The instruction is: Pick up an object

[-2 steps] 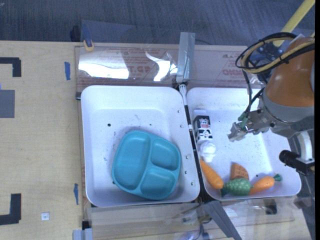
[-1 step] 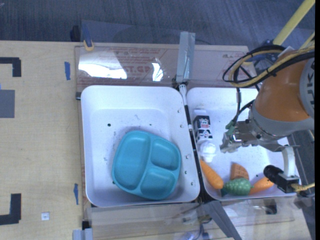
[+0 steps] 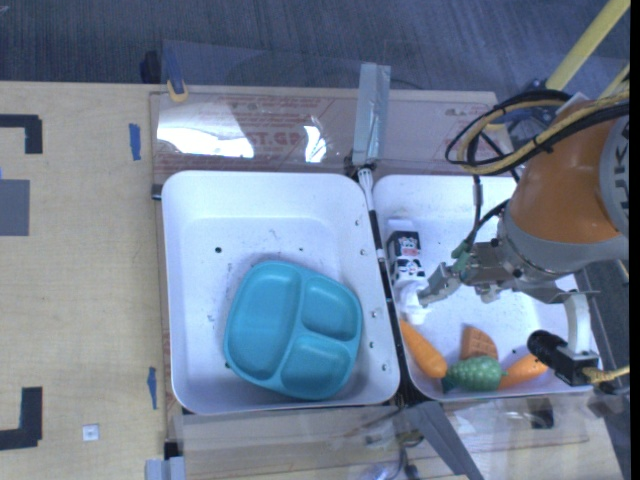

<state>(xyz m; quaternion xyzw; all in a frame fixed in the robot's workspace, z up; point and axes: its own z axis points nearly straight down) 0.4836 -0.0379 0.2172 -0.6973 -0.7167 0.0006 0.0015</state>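
Item count, referenced to the centre divider [image 3: 372, 238] between the bins:

- White bins: two. One bin [image 3: 190, 268] lies left of the divider, one bin [image 3: 440, 193] lies right of it.
- Blue compartment plates: one plate [image 3: 293, 330], left of the divider.
- White bottles with a dark label: one bottle [image 3: 405, 268], just right of the divider.
- Orange carrots: two. One carrot [image 3: 423, 350] near the divider, one carrot [image 3: 522, 370] farther right.
- Green knobbly items: one [image 3: 472, 373], between the carrots.
- Brown waffle-patterned items: one [image 3: 478, 343], right of the divider.
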